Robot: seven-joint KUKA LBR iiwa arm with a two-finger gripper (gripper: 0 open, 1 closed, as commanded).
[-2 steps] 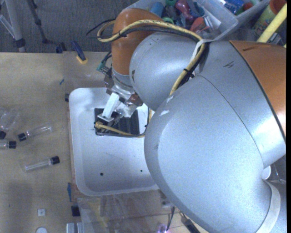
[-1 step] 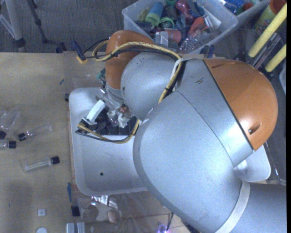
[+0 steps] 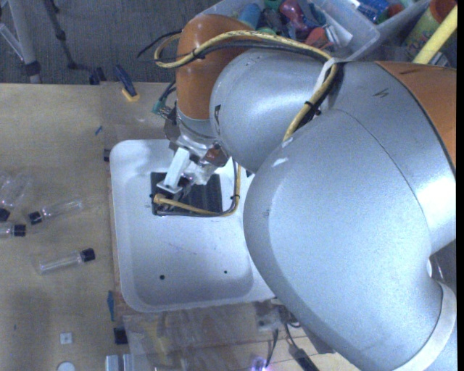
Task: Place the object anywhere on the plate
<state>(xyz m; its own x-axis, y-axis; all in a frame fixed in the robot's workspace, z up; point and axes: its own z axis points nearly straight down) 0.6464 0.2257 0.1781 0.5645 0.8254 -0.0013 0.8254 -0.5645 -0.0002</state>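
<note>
stage: early, nothing placed | my pincer (image 3: 174,194): low in the shallow white plastic bin (image 3: 181,290), over a dark flat rectangular object (image 3: 210,197); apart or together, I cannot tell | plate: cannot make one out | left: grasp, carry, set down

A robot lab: wooden bench (image 3: 51,145), loose vials (image 3: 65,259), cluttered parts bin (image 3: 319,18).

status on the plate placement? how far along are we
Done: the arm is in the white bin, with the gripper down at a dark flat item. In hand: nothing that I can confirm; the wrist blocks the view of any grasp. Left: a plate isn't identifiable from this angle, so placement looks not yet done.
</note>
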